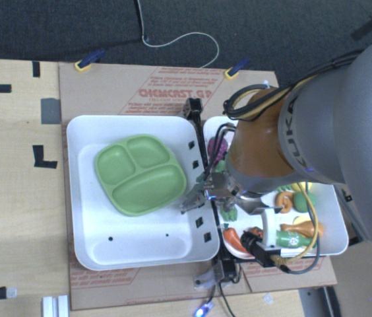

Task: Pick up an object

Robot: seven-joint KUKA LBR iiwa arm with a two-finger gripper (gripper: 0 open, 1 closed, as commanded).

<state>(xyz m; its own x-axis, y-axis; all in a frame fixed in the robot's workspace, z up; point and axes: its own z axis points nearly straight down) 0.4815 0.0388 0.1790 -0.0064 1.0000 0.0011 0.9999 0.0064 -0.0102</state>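
We see a smooth pale-green plastic plate with 3 compartments and rounded corners (142, 174), lying flat in the left of 2 shallow white bins (87, 177) on a brown cardboard sheet (166, 92). The grey arm with its orange band (265, 140) reaches in from the right and covers most of the right bin (334, 243), where small colourful items (295, 233) crowd together. The gripper (207, 197) hangs over the divide between the bins, just right of the plate; we cannot tell how its pincer stands.
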